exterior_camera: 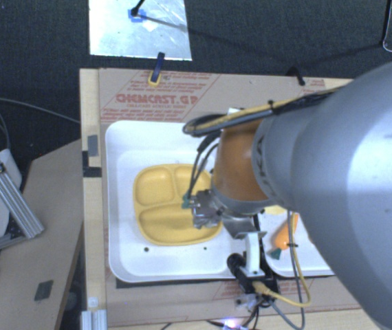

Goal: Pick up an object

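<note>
A yellow divided plate lies in the left white bin. The grey arm with its orange band reaches in from the right and hangs over the plate's right edge, covering that side of it. The gripper sits low at the plate's right rim; the wrist hides its fingers. An orange object with a dark green end lies in the right bin, partly hidden behind the arm.
Cables and a connector hang from the wrist over the bins' front rims. A brown printed board lies under the bins. A shiny sheet sits beyond it. Aluminium framing stands at the left.
</note>
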Available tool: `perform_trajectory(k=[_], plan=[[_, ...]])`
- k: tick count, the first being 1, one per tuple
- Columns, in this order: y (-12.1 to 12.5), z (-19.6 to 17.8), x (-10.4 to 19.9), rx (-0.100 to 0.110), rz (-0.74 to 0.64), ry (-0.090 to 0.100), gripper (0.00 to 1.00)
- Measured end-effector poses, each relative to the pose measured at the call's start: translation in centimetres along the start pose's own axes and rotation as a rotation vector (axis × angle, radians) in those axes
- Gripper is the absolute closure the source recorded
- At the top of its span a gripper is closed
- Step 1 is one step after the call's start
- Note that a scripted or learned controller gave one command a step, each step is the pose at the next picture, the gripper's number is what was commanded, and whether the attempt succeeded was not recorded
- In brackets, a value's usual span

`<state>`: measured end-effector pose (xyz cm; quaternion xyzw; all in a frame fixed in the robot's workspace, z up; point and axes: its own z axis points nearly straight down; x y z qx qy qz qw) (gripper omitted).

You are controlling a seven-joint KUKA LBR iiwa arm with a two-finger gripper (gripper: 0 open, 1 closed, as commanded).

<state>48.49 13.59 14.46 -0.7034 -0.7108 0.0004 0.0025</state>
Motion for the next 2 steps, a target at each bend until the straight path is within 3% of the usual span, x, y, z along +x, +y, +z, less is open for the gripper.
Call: perform_trajectory(k=[1,2], plan=[[5.6,4.9,-2.3,0.002,0.011,-0.002,1.0],[0.5,5.7,-1.7,-0.023,0.009,0.0,1.0]])
